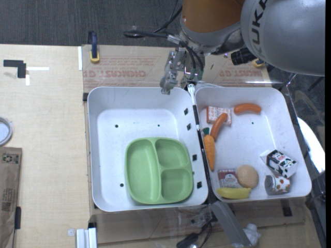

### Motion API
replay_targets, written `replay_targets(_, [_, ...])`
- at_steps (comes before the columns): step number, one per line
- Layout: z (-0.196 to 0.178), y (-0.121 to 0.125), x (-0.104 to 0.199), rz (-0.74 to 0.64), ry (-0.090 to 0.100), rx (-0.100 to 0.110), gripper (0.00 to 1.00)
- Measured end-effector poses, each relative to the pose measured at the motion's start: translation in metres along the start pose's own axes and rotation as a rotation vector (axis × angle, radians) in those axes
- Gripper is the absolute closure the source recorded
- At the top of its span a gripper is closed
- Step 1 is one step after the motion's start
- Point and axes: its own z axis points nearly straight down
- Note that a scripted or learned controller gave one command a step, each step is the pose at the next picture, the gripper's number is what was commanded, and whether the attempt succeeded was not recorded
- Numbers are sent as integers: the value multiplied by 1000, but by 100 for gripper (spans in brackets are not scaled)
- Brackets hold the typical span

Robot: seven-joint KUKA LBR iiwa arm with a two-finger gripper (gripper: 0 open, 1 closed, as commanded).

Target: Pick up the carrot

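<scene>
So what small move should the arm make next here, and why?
Probably travel toward the camera and lower over the carrot. The gripper hangs above the bins' far rim, while the carrot lies against the right bin's left wall, beside a sausage.

Gripper (176, 79) hangs over the bins' far rim at the divider. Carrot (209, 151) lies well below it in right bin (289, 133); green divided plate (159, 170) sits lower-left in left bin (103, 138).

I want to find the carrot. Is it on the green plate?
No, the carrot lies in the right bin by its left wall, while the green plate sits in the left bin.
</scene>
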Motion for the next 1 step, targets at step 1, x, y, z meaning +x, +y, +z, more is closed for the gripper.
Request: replay_targets(1, [94, -13, -6, -350, 3, 0, 100])
